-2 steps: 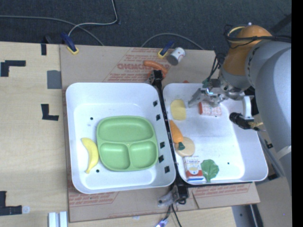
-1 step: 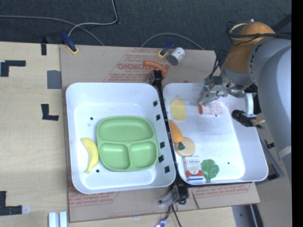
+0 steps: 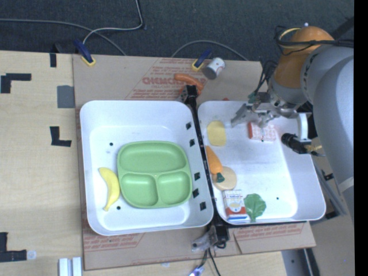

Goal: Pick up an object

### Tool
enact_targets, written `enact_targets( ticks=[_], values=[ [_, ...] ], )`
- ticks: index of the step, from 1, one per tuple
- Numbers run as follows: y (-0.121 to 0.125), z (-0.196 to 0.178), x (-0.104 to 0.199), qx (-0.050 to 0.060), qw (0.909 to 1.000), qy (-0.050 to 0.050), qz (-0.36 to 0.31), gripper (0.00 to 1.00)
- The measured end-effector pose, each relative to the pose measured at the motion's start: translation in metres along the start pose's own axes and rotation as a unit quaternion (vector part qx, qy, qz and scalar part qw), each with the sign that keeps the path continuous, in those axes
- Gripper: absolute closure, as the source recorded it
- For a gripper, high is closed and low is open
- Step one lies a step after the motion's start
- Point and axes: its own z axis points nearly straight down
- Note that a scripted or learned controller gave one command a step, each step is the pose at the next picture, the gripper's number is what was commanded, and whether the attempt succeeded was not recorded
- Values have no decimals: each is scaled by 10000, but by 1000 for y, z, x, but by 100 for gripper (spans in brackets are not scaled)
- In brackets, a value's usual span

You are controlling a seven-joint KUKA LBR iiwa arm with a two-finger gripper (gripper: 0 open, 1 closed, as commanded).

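My gripper (image 3: 252,119) hangs over the far part of the right bin (image 3: 299,183), open, its two grey fingers spread apart with nothing between them. A red and white packet (image 3: 263,133) lies on the bin floor right under the nearer finger. To the gripper's left lies a pale yellow block (image 3: 216,133). Along the bin's left wall lie an orange carrot (image 3: 213,160) and a tan round piece (image 3: 226,178). At the near edge are a small red and white carton (image 3: 234,205) and a green leafy piece (image 3: 255,205).
The left bin (image 3: 98,125) holds a green divided plate (image 3: 154,173) and a yellow banana (image 3: 110,187) at its left. Black clips (image 3: 194,128) join the two bins. Beyond the bins, on the cardboard, lie an orange object (image 3: 188,79) and a small grey cylinder (image 3: 213,68).
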Motion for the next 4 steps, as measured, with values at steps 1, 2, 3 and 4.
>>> enact_targets(
  ticks=[1, 2, 3, 4],
  values=[
    [-1, 12, -19, 15, 10000, 46, 4, 0],
    [1, 0, -20, -11, 10000, 13, -10, 100],
    [1, 0, -20, -18, 10000, 14, -11, 0],
    [-17, 11, -36, -14, 10000, 27, 5, 0]
  ],
)
